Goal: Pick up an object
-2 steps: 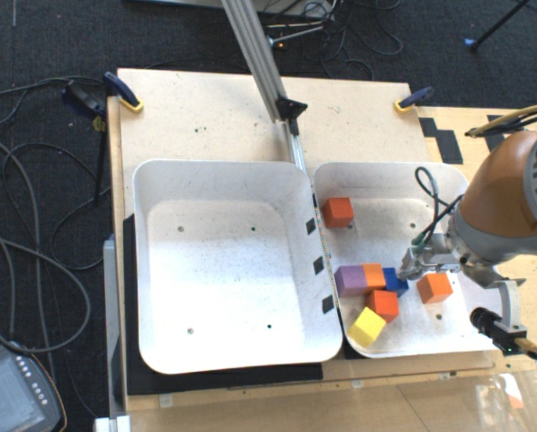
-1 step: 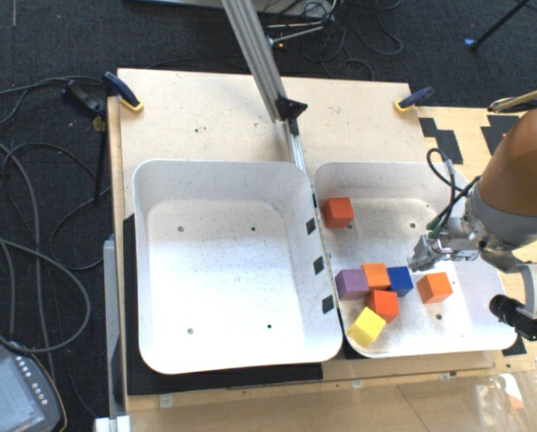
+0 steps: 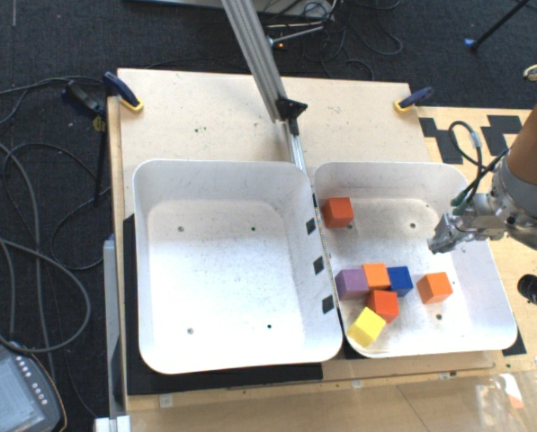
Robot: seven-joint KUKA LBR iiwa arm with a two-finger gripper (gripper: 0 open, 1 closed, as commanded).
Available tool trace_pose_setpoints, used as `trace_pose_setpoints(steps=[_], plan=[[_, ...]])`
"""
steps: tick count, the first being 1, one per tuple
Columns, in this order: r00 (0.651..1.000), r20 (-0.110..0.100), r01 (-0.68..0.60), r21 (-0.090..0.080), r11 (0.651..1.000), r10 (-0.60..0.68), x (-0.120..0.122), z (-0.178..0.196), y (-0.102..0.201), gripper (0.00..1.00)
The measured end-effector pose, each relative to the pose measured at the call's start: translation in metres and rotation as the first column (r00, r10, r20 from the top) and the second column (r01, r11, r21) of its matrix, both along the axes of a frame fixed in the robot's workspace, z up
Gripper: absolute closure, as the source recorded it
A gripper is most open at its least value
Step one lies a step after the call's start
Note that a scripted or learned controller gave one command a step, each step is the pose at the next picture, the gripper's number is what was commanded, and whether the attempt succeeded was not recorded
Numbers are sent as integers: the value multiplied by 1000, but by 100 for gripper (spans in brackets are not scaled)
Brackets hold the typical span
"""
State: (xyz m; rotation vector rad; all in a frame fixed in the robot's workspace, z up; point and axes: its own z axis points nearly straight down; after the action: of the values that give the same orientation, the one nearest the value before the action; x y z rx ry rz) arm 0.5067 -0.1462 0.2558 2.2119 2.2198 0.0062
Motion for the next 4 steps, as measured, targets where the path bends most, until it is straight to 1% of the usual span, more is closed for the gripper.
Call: trace_pose_setpoints(steps=[1,2,3,4], plan=[[1000,-4,0,1,1000,0,1,26,0,100],[1000,-7,-4,3,1000,4,16,21,46,100],[1000,-8,-5,4,1000,6,15,19,106,100],[1000,-7,-6,4,1000,6,24,20,161,100]])
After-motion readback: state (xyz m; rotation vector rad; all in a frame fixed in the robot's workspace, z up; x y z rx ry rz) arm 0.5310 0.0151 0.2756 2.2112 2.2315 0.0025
